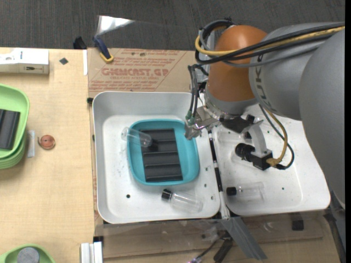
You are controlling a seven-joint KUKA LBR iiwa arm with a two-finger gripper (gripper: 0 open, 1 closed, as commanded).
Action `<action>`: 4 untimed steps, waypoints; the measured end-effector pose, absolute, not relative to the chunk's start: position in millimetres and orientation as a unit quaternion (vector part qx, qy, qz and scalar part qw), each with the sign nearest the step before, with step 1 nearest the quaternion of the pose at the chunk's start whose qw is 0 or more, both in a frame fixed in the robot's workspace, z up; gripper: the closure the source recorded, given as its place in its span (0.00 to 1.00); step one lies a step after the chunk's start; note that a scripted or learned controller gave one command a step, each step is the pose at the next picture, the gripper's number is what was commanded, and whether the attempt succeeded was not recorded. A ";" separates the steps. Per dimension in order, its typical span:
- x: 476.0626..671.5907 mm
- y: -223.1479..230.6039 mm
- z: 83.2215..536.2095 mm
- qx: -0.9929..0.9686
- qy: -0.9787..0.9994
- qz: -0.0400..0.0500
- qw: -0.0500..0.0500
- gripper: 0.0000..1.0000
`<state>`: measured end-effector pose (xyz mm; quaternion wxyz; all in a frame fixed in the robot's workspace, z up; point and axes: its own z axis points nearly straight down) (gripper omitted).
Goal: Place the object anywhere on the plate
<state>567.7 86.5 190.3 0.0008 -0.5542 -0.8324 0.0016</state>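
**Arm over the seam between the two bins, vials scattered**

The grey arm [307, 75] comes in from the right edge of the bench and bends down over the far part of the right bin [307, 196]; its orange band [238, 64] sits above the wrist, wrapped by black and yellow cables. The gripper [193, 129] hangs at the seam between the two bins, just at the far right corner of the teal plate [189, 166]. Whether it is gripping anything cannot be told from this angle — the wrist hides it.

The left bin [107, 163] carries the teal plate near its middle, and a black ribbed insert [162, 155] lies on the plate. A clear vial [138, 136] rests across the plate's far left corner, partly on the rim, touching the insert's edge. A second clear vial with a black cap [180, 199] lies on the bin floor by the near edge, just outside the plate. In the right bin a third clear vial [245, 190] lies near the left edge, and a black fitting [253, 155] hangs from the arm above the bin floor.

Beyond the bins lies a sheet of printed cardboard [137, 70]. At the bench's left edge sits a green tray [13, 106] — beside it a small brown disc [47, 142] — and a white box [23, 62] at the far left corner.
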 end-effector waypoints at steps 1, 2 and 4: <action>567.7 86.3 190.3 -0.554 -0.832 0.002 0.001 0.00; 542.2 61.8 271.4 -0.482 -0.876 0.001 0.000 0.00; 551.2 69.2 191.1 -0.464 -0.886 0.001 0.000 0.00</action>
